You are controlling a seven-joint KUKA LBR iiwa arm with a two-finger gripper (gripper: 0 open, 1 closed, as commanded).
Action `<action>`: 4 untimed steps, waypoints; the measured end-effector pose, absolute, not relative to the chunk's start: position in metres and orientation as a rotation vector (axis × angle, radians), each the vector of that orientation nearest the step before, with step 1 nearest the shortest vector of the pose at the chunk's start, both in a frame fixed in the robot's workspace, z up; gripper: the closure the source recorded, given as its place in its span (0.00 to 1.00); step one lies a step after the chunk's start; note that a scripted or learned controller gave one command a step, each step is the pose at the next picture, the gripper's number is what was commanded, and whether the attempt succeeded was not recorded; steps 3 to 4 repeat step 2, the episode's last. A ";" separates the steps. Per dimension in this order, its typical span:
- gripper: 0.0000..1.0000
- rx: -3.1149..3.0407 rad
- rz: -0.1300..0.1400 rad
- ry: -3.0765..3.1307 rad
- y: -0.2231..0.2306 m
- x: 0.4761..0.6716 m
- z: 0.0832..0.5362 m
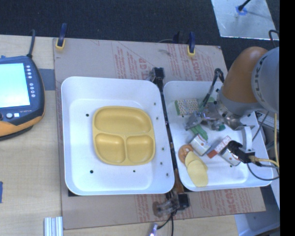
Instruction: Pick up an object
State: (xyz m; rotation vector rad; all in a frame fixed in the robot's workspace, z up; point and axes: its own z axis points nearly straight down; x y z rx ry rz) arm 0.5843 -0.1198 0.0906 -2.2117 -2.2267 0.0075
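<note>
The right bin [214,181] holds several small things. A green-and-white patterned pad [186,106] lies at its back left. In the middle are a white box with red print [200,144] and a red-and-white packet [219,146]. A brown ring [183,152] and two pale yellow slices [195,168] sit at the front left. My gripper [197,123] is low in this bin, just right of the pad and over a small green thing [200,131]. The grey arm with its orange band [243,80] covers the bin's right side.
The left bin [76,176] holds a yellow divided plate [123,134]. A tablet-like pendant [12,95] lies on the bench at the far left. Blue clamps [62,36] pin the cardboard base at the back.
</note>
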 end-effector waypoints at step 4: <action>1.00 -2.215 0.000 -2.226 -0.064 0.575 0.193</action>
